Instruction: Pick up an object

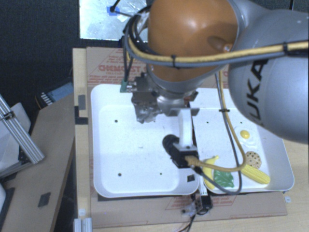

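The gripper [145, 108] hangs over the left bin [120, 149] near its far edge — open or closed, I cannot tell — while a yellow corn cob [256, 174] lies by the right bin's [207, 129] near edge.

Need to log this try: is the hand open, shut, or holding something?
Hand: cannot be told; it hangs above the white bin on the view's left.
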{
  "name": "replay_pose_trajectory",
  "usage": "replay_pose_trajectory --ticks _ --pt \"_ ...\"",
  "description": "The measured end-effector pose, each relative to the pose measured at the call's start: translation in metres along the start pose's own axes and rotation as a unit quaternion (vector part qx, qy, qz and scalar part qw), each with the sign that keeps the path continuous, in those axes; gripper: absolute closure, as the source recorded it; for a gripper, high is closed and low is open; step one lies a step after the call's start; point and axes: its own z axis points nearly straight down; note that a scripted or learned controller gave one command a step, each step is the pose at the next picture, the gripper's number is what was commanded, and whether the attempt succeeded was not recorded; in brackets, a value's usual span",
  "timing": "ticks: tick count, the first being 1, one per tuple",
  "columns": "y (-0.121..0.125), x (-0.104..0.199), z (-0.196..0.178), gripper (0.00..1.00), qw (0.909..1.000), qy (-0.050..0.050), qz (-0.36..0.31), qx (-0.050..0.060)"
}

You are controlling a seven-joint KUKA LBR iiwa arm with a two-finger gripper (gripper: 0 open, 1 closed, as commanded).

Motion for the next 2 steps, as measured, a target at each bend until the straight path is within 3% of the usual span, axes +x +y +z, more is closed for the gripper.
replay_pose_trajectory --ticks 1,2 --pt "0.003 -0.003 0.264 1.00 1.0000 0.000 0.002 0.000" --pt "0.152 0.000 0.249 1.00 0.9999 0.004 0.003 -0.015"
